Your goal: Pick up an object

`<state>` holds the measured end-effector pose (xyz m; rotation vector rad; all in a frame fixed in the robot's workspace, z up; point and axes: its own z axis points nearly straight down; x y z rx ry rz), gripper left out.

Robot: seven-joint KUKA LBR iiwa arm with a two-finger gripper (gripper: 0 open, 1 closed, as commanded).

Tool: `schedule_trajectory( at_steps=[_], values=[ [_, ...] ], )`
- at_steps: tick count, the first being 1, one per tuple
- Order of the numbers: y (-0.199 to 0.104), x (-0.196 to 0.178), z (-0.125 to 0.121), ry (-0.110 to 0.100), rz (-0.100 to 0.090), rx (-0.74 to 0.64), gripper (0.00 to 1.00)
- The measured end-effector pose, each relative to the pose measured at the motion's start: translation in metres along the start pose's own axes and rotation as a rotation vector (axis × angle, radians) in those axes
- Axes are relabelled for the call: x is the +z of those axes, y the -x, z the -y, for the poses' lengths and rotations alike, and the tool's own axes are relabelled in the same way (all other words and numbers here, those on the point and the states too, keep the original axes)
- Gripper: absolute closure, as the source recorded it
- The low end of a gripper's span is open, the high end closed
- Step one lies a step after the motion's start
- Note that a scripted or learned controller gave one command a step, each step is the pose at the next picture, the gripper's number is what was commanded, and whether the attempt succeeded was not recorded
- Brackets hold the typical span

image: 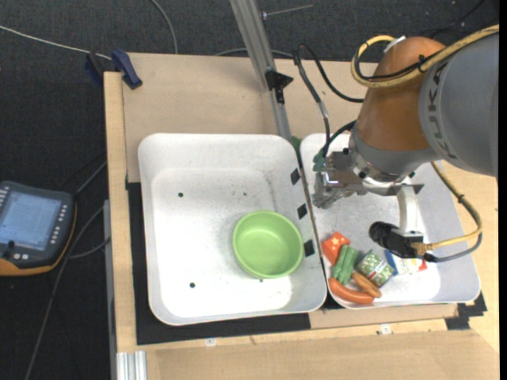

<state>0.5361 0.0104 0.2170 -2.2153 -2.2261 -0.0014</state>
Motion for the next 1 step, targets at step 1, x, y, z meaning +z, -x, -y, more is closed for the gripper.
schedule_trajectory(
  at_steps=[1],
  values=[
    [-0.0510, -0.0194, 0.0071, 0.002, 0.000, -0.001, 1.00]
  ],
)
